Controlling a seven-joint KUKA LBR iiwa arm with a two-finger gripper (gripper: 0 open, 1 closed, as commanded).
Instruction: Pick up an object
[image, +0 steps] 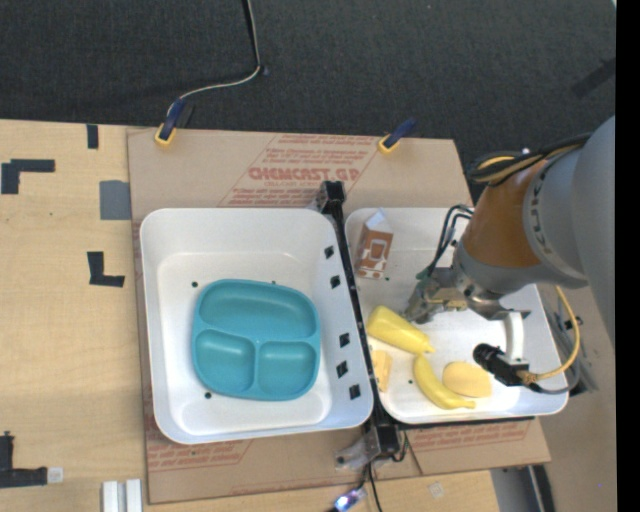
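Observation:
In the right bin (400, 222) lie a yellow wedge-shaped toy (396, 331), a yellow banana (438, 388), a pale yellow lemon-like piece (467, 378) and a small brown and white carton (374, 253). A thin yellow slice (380, 369) rests near the divider. My gripper (424, 303) hangs low over the bin, just right of the yellow wedge and above the banana. The grey arm with its orange band (503, 230) covers the bin's right part.
The left bin (165, 240) holds a teal divided plate (257, 338). A black divider strip (343, 280) runs between the bins. Both bins sit on a cardboard sheet (290, 165) held by clamps; a cable trails over the dark floor behind.

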